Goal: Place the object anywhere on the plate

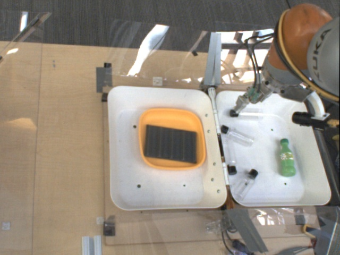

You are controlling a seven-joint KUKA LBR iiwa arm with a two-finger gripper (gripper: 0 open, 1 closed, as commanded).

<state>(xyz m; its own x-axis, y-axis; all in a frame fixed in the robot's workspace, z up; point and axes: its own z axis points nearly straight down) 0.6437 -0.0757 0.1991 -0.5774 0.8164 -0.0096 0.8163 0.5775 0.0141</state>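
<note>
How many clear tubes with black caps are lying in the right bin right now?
3. One clear tube lies at the bin's far left, below the gripper; one lies mid-left; one lies near the front-left corner. The arm may hide more.

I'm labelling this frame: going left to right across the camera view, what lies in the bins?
Orange plate holding a dark ridged slab → clear tubes with black caps → green bottle.
</note>
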